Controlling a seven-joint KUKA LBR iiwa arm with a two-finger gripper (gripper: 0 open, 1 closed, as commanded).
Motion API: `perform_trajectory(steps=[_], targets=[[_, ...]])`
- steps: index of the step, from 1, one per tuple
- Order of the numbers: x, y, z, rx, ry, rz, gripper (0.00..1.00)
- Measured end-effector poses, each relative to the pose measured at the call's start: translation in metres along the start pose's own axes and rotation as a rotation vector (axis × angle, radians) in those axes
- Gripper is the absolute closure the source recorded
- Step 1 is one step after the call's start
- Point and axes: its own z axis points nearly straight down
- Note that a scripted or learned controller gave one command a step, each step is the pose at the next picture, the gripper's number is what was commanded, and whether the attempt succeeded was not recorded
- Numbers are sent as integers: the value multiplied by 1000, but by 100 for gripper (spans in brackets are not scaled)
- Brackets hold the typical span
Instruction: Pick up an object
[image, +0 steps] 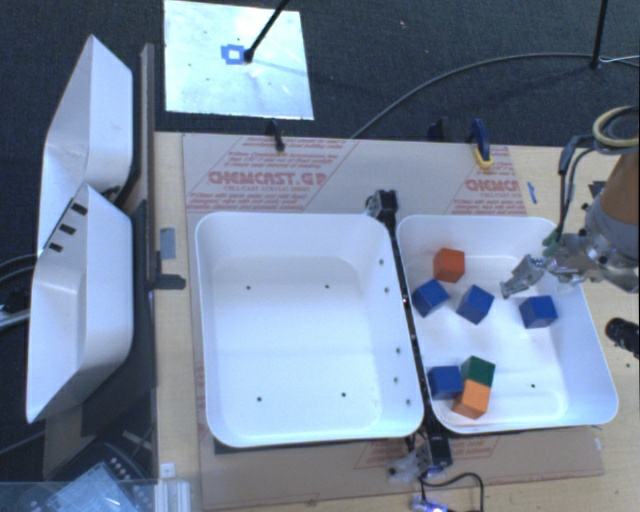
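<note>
Blocks lie scattered in the right bin (590, 400), and we count seven of them. An orange block (449, 265) sits toward the far side, with a blue block (430, 297) just in front of it and another blue block (475, 303) near that one's right. A fourth, the blue block by the gripper (538, 311), lies further right. Toward the near edge we see a tight cluster: a blue block at the front (445, 381) touching a green block (479, 371), and a second orange block (472, 399) pressed against the green one's near side.

We find the gripper (520, 278) reaching in over the right bin's far right part, its metal fingers pointing left. It hangs just above and left of the blue block by the gripper, and we see nothing between the fingers. How far they are spread we cannot tell, since they blur together at this slant. The grey arm (615, 230) rises behind it at the right edge, with looped cable above.

Around the gripper, the nearest neighbours are the two blue blocks to its left, standing apart from it. The bin's right wall runs just below the arm.

The left bin (210, 240) sits beside the right one, their rims touching along a dark middle seam. Both rest on a board with red lettering (270, 178). Blue clamps (480, 140) grip its far edge, and two more white bins (85, 250) lean at the far left.
</note>
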Motion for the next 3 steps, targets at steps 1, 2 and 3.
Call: perform_trajectory(steps=[1,2,3], targets=[[0,1,-3,-6,-1,-1,0],[6,8,54,-2,0,-2,0],[10,7,116,-1,0,-1,0]])
